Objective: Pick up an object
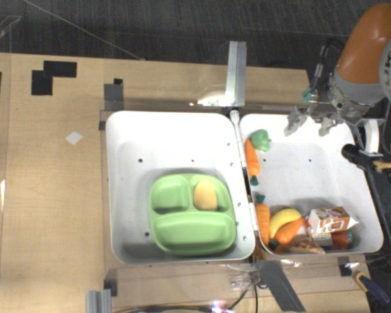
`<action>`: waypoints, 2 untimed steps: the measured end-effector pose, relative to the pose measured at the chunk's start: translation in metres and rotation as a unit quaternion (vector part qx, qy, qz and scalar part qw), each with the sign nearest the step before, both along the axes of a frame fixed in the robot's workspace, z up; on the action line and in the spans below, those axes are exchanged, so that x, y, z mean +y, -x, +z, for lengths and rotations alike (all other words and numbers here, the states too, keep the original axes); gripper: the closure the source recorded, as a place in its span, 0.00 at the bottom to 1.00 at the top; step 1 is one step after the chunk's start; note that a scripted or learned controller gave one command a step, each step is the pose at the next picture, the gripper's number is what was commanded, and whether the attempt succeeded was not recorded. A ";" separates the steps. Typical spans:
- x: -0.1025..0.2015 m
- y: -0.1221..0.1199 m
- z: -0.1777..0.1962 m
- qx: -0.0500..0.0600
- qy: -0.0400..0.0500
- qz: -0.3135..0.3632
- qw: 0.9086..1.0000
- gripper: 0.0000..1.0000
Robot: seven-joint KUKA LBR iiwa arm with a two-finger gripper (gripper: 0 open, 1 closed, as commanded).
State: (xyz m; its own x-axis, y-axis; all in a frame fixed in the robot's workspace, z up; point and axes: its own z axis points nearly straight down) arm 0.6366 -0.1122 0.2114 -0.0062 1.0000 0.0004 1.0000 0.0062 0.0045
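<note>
My gripper (309, 126) hangs over the far edge of the right bin (319, 168), its two fingers spread apart with nothing between them. Against the bin's left wall lie a green toy (260, 139) and an orange carrot (251, 159). At the near edge sit a second carrot (263, 219), a yellow banana (284, 220), a small juice carton (328, 221) and some reddish pieces partly hidden under them. In the left bin (130, 155) a green divided plate (192, 214) holds a yellow lemon-like fruit (205, 195).
A metal post (237, 74) stands behind the divider between the two bins. Black cables and brackets (371, 158) crowd the right bin's right side. Wooden benchtop (45, 194) lies to the left.
</note>
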 end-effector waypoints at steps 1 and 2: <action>-0.021 0.008 0.065 -0.001 0.001 0.080 0.997 0.00; -0.084 0.026 -0.006 0.000 0.001 0.043 0.999 0.00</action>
